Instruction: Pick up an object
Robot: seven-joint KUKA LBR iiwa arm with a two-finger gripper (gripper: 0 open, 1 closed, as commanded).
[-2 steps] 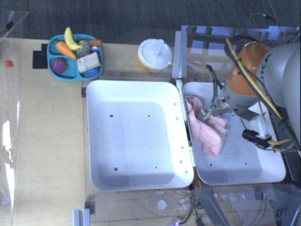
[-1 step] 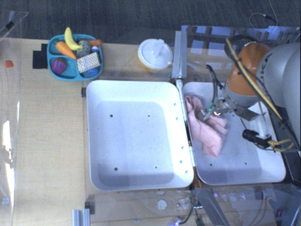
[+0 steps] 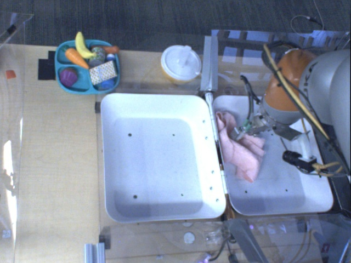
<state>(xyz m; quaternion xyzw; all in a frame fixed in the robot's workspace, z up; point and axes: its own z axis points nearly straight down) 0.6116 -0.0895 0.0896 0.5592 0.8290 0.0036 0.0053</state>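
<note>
Claw sits low in the right bin, tip down on the upper part of the pink cloth. From this slant the tip is small and dark against the folds; cannot tell how it is set, nor whether any cloth is caught in it. Contact with the cloth looks likely, not certain.

Cloth: crumpled, lying along the bin's left wall, upper end near the divider, lower end trailing toward the bin middle. It rests flat on the floor, no part visibly lifted.

Arm: grey, orange band above the wrist, reaching in from the right over the bin's far corner, cables draped across it.

Left bin: bare white floor, touching the right bin at the shared edge.

Off the bins, on the bench: a blue tray of toy food at far left, a white lidded cup behind the left bin.

Progress, as judged: approach and descent to the cloth done. Grasp unconfirmed. Lift not yet done; the cloth must rise clear of the floor before the pick counts
</note>
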